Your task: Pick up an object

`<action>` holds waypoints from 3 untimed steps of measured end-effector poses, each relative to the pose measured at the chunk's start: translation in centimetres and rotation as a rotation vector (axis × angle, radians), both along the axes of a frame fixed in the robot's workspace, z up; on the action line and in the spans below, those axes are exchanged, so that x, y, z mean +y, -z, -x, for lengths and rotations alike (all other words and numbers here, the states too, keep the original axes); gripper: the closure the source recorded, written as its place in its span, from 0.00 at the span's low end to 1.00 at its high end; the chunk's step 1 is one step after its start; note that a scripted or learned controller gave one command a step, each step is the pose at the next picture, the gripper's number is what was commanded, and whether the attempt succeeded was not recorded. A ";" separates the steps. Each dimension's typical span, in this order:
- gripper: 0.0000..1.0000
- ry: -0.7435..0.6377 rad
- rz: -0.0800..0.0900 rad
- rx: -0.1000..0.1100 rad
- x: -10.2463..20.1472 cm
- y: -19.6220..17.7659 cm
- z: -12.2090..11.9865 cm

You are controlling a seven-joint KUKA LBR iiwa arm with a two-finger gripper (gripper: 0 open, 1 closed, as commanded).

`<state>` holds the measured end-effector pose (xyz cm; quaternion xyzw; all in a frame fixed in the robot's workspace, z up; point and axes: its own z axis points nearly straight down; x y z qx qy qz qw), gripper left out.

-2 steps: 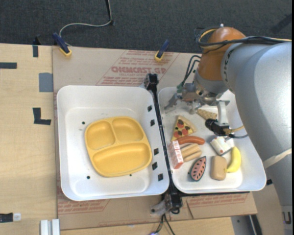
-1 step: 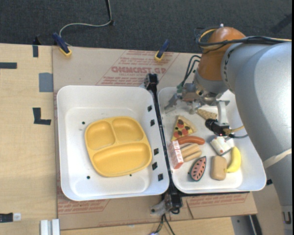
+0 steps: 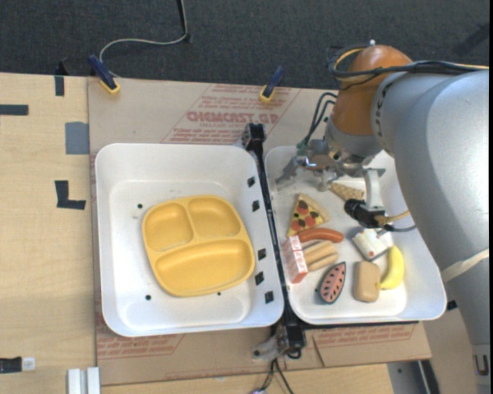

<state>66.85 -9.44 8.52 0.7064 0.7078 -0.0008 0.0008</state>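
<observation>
The right bin (image 3: 419, 302) holds several toy foods. A pizza slice (image 3: 306, 213) lies near its left wall, with a red sausage (image 3: 319, 235) just below it. Further down are a pink wrapped pack (image 3: 294, 259), a tan roll (image 3: 320, 257), a watermelon slice (image 3: 333, 282), a bread loaf (image 3: 366, 281) and a banana (image 3: 392, 268). My gripper (image 3: 306, 164) hangs over the bin's far left corner, a little above the pizza slice. Nothing is visibly in it. A beige piece (image 3: 347, 190) lies under the wrist.
A yellow divided plate (image 3: 199, 245) sits in the left bin (image 3: 115, 302). The black divider (image 3: 263, 212) runs between the bins. My grey arm covers the right bin's far right side. A small white block (image 3: 368, 243) lies beside the banana.
</observation>
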 end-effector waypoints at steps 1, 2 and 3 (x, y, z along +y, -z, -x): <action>0.00 0.001 0.000 0.000 0.0 0.0 0.0; 0.00 0.001 0.000 0.000 0.0 0.0 0.0; 0.00 0.000 0.001 -0.001 -0.1 0.0 1.9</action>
